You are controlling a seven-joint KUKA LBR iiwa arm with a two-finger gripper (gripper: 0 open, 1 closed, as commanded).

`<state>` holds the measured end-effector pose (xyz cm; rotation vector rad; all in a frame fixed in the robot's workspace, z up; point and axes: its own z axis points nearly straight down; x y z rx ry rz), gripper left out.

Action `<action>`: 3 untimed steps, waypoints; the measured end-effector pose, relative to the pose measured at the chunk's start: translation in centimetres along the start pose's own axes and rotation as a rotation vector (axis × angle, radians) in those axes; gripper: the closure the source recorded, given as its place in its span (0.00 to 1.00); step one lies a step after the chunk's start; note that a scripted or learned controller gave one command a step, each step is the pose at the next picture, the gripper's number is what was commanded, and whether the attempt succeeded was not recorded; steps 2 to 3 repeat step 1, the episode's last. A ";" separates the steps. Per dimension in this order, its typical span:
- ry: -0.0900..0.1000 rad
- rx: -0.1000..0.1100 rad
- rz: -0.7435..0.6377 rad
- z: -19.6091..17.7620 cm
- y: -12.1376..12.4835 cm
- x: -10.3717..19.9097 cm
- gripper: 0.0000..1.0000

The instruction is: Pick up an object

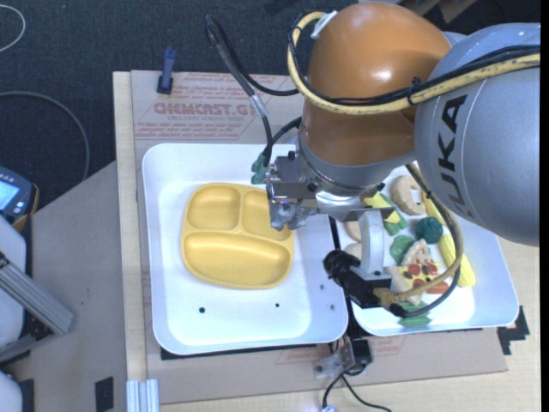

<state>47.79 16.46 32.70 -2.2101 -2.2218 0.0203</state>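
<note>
A: Looking down on two white bins side by side on the tabletop point(129, 230). My arm's orange band point(373, 67) and grey wrist block most of the seam between them.

B: What's in the left bin point(167, 256)?

A: Yellow divided tray point(232, 234), smooth moulded plastic, rounded corners, two small wells on top and one long well below. Its long axis runs left-right, slightly tilted down to the right. It lies flat, centre of that bin.

B: Gripper?

A: The gripper point(285, 202) sits at the tray's upper right corner, metal block with cables. I cannot tell whether it's spread or closed, the wrist covers it.

B: Right bin point(493, 303)?

A: Pile of toy food point(416, 256): green pieces, a pizza-slice shape, a yellow strip, a pale round piece. Partly hidden by the arm and a white bracket point(371, 243).

B: Anything else?

A: Printed cardboard sheet point(202, 101) under the bins, blue clip point(165, 69) at its far left corner, black cables looping over it.
</note>
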 end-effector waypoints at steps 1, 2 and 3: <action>0.004 -0.022 0.010 -10.0 0.2 -4.6 1.00; 0.004 -0.022 0.010 -10.0 0.2 -4.6 1.00; 0.004 -0.022 0.010 -10.0 0.2 -4.6 1.00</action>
